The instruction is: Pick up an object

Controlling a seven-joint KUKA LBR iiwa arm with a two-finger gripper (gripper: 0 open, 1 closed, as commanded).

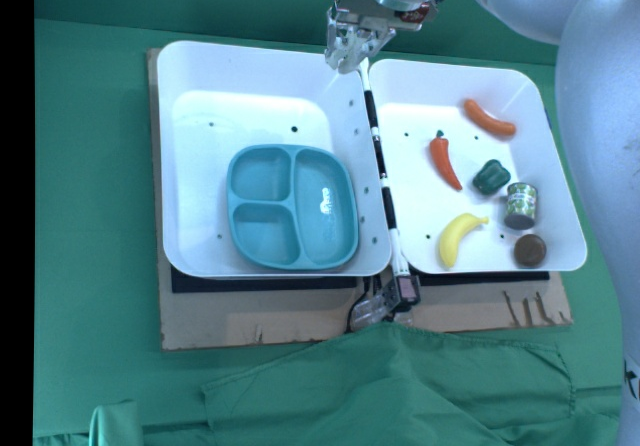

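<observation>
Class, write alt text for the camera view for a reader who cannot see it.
A grey robot arm's gripper hangs above the far end of the seam between two white bins. The left bin holds a teal divided plate; the right bin holds a sausage, chili pepper, green pepper, jar, banana and brown round item.

No readable text anywhere. The small jar point(520, 205) in the right bin point(560, 234) carries a green printed label, but its lettering is too small and blurred to make out. Dark letters run up the robot arm point(590, 54) near the top edge, cut off and unreadable; another dark mark sits at the lower right edge.
</observation>
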